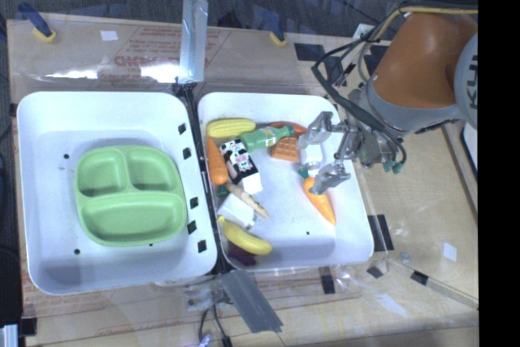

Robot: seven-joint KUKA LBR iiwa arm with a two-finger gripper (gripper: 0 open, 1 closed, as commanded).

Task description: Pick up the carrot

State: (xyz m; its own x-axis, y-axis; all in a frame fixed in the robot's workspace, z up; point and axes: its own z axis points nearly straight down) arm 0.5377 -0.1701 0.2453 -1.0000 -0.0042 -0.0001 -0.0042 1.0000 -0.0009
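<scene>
The carrot (323, 206) is small and orange, and it lies in the right bin (349, 244) near the right wall, pointing toward the front. My gripper (323, 152) hangs just above and behind it, with its jaws spread apart. The lower finger (332, 175) touches or overlaps the carrot's thick end, while the upper finger (316, 129) is well clear of it. No part of the carrot sits between the fingers.
A longer orange vegetable (217, 162) lies along the right bin's left wall. Near it are a yellow corn cob (230, 127), a green bottle (264, 137), an orange waffle-like piece (285, 149), a cow-print carton (236, 158) and a banana (246, 238). A green divided plate (128, 195) sits in the left bin (32, 175).
</scene>
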